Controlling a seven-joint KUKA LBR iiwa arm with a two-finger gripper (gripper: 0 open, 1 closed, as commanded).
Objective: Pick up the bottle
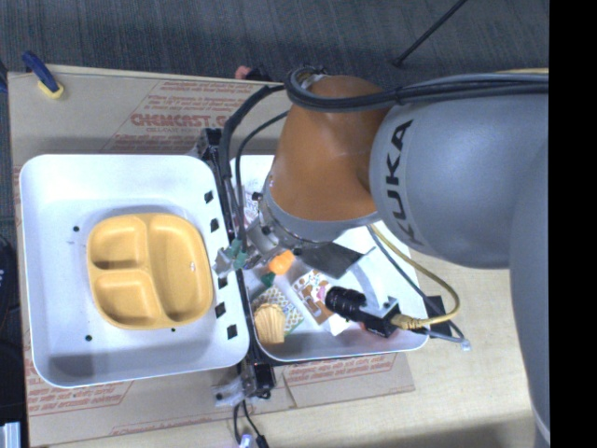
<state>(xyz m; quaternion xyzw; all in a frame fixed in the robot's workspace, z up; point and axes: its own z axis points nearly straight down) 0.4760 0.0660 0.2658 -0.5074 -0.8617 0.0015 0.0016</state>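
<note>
My arm's orange band and grey wrist hang over the right bin and hide most of what lies in it. The gripper is low at that bin's left wall, mostly tucked under the wrist. Beside it a small orange item peeks out, and I cannot tell what it is. Below it lie a yellow ridged cupcake-like toy and a colourful printed packet. I cannot tell which of these, if any, is part of a bottle.
The left bin holds a yellow divided plate. A black cable plug with a yellow lead hangs from the arm over the right bin's front. A blue and yellow clip lies on the cardboard at far left.
</note>
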